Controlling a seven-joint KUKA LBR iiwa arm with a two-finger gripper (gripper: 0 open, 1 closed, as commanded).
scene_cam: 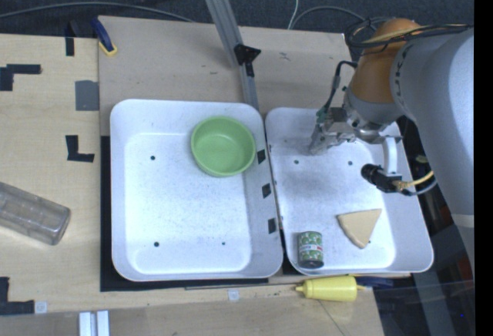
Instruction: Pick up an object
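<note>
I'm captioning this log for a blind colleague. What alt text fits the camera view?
A grey robot arm reaches from the right, its gripper low over the far end of the right bin, nothing seen in its grasp. That bin holds a small can and a tan wedge; the left bin holds a green bowl.

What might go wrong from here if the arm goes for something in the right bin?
The gripper sits at the far end of the right bin, away from the small can and the wedge near its front edge, so closing here would likely grab nothing. The can lies beside the bin wall, so the fingers may hit it.
</note>
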